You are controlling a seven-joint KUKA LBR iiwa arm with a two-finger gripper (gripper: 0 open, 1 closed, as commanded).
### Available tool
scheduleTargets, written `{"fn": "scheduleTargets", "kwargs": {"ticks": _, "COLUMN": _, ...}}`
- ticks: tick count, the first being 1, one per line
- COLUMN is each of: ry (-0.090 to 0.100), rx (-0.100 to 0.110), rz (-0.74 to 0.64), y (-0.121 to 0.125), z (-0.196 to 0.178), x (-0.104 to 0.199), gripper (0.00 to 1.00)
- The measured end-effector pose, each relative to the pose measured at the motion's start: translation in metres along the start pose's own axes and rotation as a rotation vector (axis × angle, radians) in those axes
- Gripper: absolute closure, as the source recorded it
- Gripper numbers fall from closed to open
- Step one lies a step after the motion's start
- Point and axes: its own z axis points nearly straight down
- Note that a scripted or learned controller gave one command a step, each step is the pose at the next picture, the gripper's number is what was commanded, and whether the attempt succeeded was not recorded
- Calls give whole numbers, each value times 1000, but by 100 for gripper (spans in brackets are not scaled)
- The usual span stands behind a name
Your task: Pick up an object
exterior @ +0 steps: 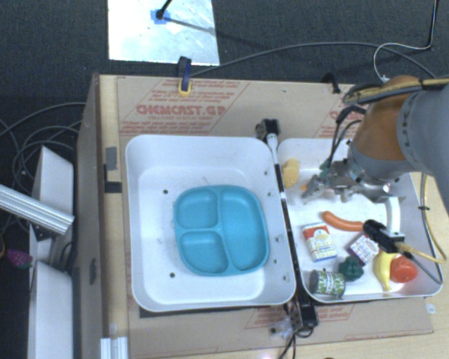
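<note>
End effector [331, 185] sits low in the upper part of the right bin [426, 286], hanging off the grey arm [426, 129] that enters from the right; from my remote seat I cannot tell whether it is open or closed, and I see nothing held in it.

Camera view, candidate objects all in the right bin:
- yellow lump [290, 173], just to the left of the end effector, close to the divider between the bins.
- orange sausage [342, 221], just below the end effector, lying slantwise.
- red-and-white carton [319, 242], below that, towards the bin's middle.
- printed can [328, 283] on its side near the front wall, a dark green piece [352, 268] beside it.
- banana [383, 270] and red tomato [405, 270] touching, front right corner.

Left bin [146, 155] holds a blue divided plate [221, 229], flat, three compartments, well apart from the end effector.
</note>
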Motion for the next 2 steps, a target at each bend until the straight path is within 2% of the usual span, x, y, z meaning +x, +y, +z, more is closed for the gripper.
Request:
{"fn": "scheduleTargets", "kwargs": {"ticks": 1, "ry": 0, "rx": 4, "rz": 3, "y": -33, "z": 22, "x": 0, "gripper": 0}}
{"fn": "scheduleTargets", "kwargs": {"ticks": 2, "ry": 0, "rx": 2, "rz": 2, "y": -32, "z": 11, "x": 0, "gripper": 100}}
